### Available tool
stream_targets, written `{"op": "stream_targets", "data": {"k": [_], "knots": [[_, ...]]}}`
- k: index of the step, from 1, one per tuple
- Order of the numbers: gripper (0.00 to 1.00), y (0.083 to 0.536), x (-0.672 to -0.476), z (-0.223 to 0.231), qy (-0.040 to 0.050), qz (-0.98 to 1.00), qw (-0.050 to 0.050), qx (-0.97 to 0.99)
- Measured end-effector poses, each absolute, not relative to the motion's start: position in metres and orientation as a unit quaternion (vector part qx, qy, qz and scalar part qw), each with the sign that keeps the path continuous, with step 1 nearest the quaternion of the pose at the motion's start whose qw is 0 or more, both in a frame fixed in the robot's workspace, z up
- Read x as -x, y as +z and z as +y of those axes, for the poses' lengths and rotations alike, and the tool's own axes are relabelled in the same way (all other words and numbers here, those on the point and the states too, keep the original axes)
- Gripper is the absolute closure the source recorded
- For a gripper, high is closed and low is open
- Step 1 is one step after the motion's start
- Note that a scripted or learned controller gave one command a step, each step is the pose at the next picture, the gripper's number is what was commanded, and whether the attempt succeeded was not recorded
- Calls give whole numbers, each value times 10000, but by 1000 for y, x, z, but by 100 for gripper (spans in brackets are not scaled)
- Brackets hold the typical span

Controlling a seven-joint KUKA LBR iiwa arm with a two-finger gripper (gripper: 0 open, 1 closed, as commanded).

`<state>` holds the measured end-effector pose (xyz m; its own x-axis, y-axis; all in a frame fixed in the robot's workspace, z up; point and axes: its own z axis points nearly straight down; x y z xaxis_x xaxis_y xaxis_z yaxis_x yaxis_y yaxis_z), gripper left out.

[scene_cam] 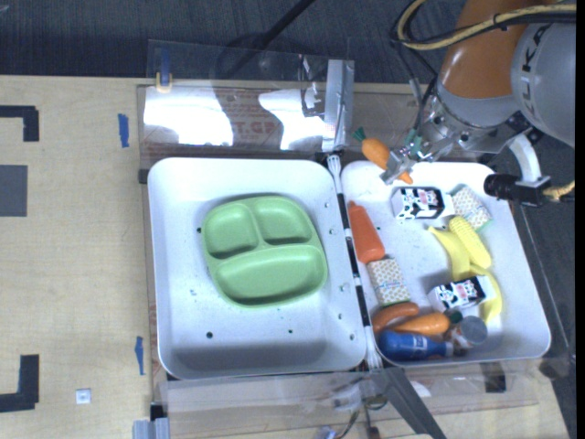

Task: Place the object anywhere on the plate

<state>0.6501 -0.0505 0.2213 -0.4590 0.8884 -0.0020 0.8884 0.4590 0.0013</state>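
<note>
A green divided plate (263,248) lies in the left bin (174,199) with nothing on it. My gripper (402,165) hangs over the far left corner of the right bin (526,318). A small orange carrot (374,150) sits right beside the gripper's tip, at the bin's far rim; whether it is gripped or only touching is unclear. A tiny orange bit (406,179) shows just under the tip.
The right bin holds an orange stick (366,233), a wafer (388,280), two cow-print cartons (419,204) (457,293), bananas (464,245), a carrot (425,323) and a blue bottle (411,346). A clear upright panel (238,108) stands behind the left bin.
</note>
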Motion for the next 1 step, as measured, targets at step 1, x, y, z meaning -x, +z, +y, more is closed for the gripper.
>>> {"op": "stream_targets", "data": {"k": [1], "knots": [[100, 211, -606, 27, 1, 8939, -2, -4483]]}}
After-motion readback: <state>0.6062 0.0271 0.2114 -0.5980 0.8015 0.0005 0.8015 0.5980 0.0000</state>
